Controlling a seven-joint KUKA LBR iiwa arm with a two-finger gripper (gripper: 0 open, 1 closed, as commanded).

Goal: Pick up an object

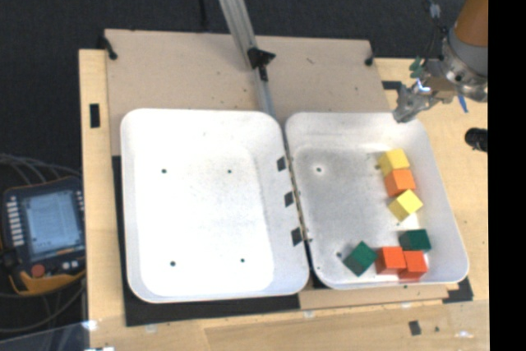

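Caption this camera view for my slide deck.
Gripper over the right white bin's far corner; yellow, orange and green blocks inside.

matt white bins [205,127] (plastic-looking), wood bench [246,333]

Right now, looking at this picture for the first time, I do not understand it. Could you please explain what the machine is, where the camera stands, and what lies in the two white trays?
The picture comes from one camera fixed above a bench, looking down at a slant. The machine is a robot arm, grey with an orange band, reaching in from the right side. At its end is the gripper, its grasping part, hanging over the far rim of the right bin. I see nothing held in it.

The right bin holds small blocks: two yellow blocks, an orange block between them, two green blocks, and two orange blocks close together by the near rim. The left bin shows only small dark marks. A screen device lies beside the bench.
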